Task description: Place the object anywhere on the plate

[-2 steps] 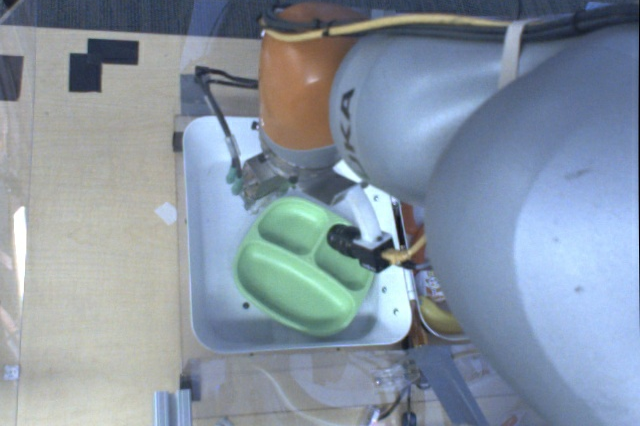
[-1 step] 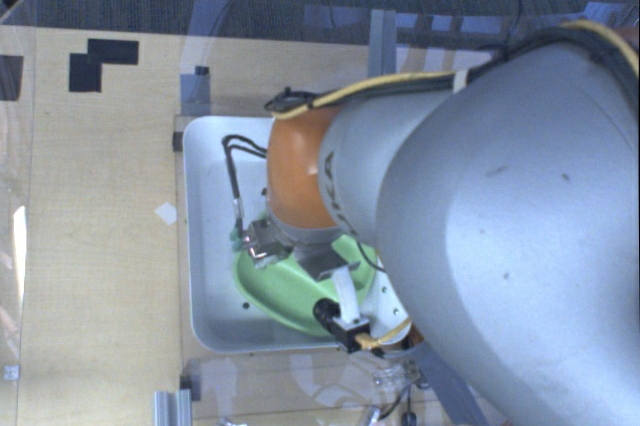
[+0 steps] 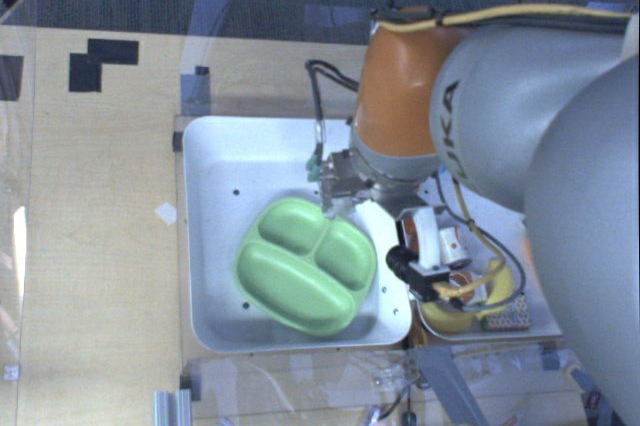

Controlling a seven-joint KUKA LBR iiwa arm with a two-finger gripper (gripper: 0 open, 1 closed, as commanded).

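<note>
A light green plate (image 3: 305, 264) with three compartments lies in the left white bin (image 3: 215, 214), toward its front right. My gripper (image 3: 335, 189) hangs over the plate's far edge, mostly hidden under the orange-banded wrist. I see no object in it. A yellow, banana-like object (image 3: 455, 316) lies in the right bin, at its front left corner, partly behind the robot's cables.
A grey textured piece (image 3: 510, 316) lies beside the yellow object in the right bin. The big grey arm covers most of that bin. The left bin's left half shows bare white floor. Pale wooden bench surface stretches to the left.
</note>
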